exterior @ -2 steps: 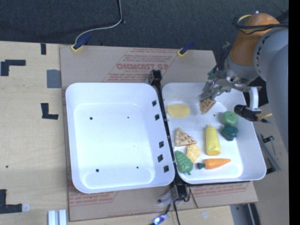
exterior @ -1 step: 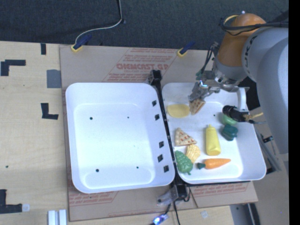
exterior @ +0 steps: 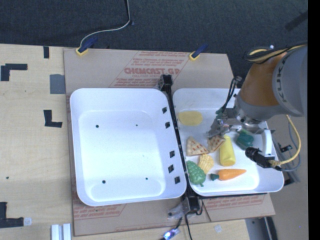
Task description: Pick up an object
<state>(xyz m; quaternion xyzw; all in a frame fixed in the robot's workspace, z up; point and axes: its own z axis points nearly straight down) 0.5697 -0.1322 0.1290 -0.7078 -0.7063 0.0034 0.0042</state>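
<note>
Well, the largest thing on the bench is the left white bin (exterior: 120, 144), lying well off from the claw (exterior: 218, 129) on the far side of the divider. The right white bin (exterior: 267, 184) sits under the claw and carries all the toy food. The grey arm (exterior: 280, 84) with its orange band reaches in from the right, and the claw hangs low over the middle of that bin; whether its fingers are spread or pressed together cannot be told, as the tips blur into the items beneath. Just beside the claw toward the arm lies a yellow bottle-shaped piece (exterior: 227, 152), and near that an orange carrot (exterior: 230, 174). A pale yellow oval (exterior: 190, 118) rests near the claw on the divider side. Below the claw sit two waffle wedges (exterior: 196, 147), one almost touching it, then a corn cob (exterior: 205, 162) and a green leafy piece (exterior: 195, 174). A dark green piece (exterior: 245, 140) lies close under the wrist
</note>
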